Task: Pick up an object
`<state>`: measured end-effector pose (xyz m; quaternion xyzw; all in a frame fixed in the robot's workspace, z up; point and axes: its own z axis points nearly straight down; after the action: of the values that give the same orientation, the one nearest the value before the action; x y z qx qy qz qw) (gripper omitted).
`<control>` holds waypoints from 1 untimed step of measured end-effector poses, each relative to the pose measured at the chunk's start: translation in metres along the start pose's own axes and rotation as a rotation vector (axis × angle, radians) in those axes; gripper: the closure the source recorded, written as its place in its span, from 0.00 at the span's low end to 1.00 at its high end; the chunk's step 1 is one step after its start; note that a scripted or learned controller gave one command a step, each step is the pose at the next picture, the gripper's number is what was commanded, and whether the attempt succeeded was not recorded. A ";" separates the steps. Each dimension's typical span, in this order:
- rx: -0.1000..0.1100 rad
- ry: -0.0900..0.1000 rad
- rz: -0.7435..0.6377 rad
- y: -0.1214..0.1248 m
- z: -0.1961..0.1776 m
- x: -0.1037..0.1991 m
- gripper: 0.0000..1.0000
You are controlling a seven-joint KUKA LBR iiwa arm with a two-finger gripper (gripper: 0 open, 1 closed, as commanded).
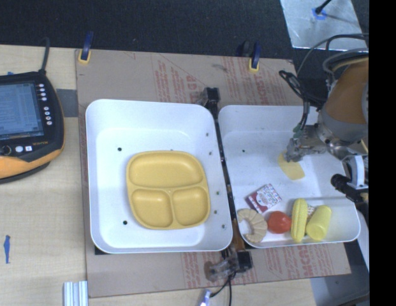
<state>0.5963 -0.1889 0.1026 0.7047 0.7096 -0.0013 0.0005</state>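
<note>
From the overhead camera we see the grey arm reaching in from the right, its two-finger gripper low over the right white bin, just above a small pale-yellow wedge-shaped block lying on the bin floor. We cannot tell how the jaws stand; they are too small and dark here.

Along the bin's near edge lie a red-and-white packet, a tan ridged ring, a red round toy tomato and two yellow corn-like pieces.

The left white bin holds a yellow three-compartment plate.

We judge the wedge light, stiff, probably smooth plastic; squeezing its two flatter sides should hold best.
</note>
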 end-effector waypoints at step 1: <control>0.000 0.000 0.000 0.000 0.000 0.000 0.00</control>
<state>0.5963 -0.1889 0.1025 0.7046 0.7096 -0.0014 0.0005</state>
